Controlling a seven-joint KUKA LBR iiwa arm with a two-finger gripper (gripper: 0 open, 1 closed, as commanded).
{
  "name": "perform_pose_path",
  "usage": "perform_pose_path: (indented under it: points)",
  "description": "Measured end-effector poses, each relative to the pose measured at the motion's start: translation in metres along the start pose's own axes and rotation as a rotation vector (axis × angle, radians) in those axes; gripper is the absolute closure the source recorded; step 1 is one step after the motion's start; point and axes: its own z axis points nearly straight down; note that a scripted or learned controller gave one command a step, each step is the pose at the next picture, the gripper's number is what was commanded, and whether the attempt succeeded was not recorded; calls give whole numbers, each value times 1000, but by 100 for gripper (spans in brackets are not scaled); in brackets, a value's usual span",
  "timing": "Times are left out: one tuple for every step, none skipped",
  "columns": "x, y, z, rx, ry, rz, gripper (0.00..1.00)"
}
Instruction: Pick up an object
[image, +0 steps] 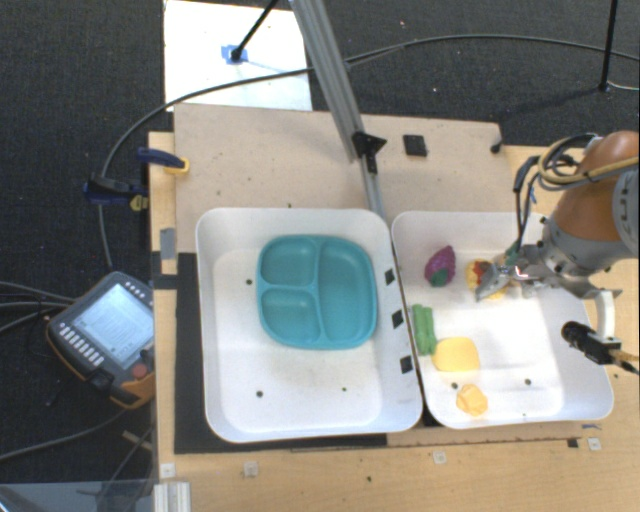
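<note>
A: Starting at the left, what sits off the bench?

B: A teach pendant (105, 335) on the dark floor, its screen lit; whatever writing it carries is too small to read. Blue and yellow clamps (160, 160) grip the bench's left edge.

A: And the left bin (225, 400)?

B: It holds a teal divided plate (318, 291), three compartments, lying flat in the upper half. No label shows on it.

A: The right bin (590, 395)?

B: Along its left wall lies a green block (424, 330). Just right of that, a pale yellow piece (456, 354), and below it a smaller orange-yellow one (471, 400). Further up sits a purple object (440, 265).

A: Where is the gripper (497, 280)?

B: Low in the right bin's upper part, right of the purple object, on a small red and yellow object (479, 271). They are touching or nearly so, but I cannot tell how far apart the jaws stand, or whether anything is held between them.

A: Any brand marks?

B: None readable.
</note>
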Motion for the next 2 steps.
perform_pose_path:
  points:
    - [0, 2, -14, -8, -2, -1, 100]
    - [-3, -1, -78, -9, -2, 0, 100]
